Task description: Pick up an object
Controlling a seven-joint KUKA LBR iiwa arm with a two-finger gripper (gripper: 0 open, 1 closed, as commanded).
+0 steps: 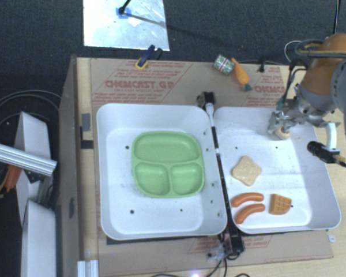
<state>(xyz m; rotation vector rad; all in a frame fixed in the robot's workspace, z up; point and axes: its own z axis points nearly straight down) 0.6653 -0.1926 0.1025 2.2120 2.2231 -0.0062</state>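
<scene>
My gripper hangs low over the back of the right bin, near its far wall. A small pale object lies right under its tip; whether it is gripped is unclear. Nearer the front of this bin lie a tan bread-shaped piece, two orange-red sausages and a small brown waffle. A green divided plate fills the middle of the left bin.
Behind the bins, on the cardboard, lie a toy carrot and a small green can. A black clip sits at the back of the divider between the bins. Cables and boxes stand left of the bench.
</scene>
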